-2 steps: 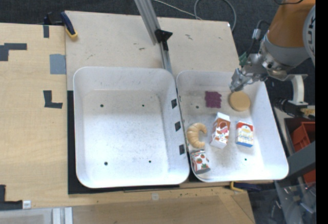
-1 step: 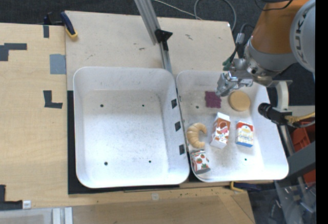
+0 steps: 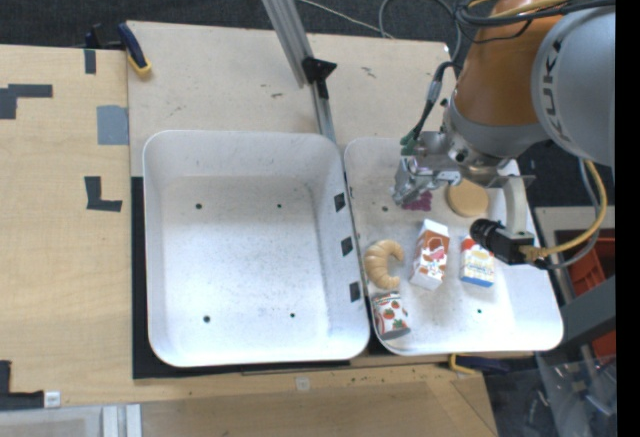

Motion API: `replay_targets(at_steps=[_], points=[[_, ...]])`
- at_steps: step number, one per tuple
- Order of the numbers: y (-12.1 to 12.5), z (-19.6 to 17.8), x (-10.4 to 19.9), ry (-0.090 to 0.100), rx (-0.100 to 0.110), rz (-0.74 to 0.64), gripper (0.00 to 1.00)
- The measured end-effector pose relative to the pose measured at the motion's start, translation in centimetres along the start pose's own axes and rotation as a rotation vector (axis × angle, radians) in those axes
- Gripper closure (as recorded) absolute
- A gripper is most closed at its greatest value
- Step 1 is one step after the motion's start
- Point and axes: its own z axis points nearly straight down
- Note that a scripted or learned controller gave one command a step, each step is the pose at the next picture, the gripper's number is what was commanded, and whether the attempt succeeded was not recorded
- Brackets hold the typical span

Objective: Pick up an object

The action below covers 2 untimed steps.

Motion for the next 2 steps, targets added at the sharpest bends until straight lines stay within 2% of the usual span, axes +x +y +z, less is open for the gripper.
replay_targets(at_steps=[2], points=[[-3.2, 0.6, 12.1, 0.001, -0.001, -0.004, 1.00]])
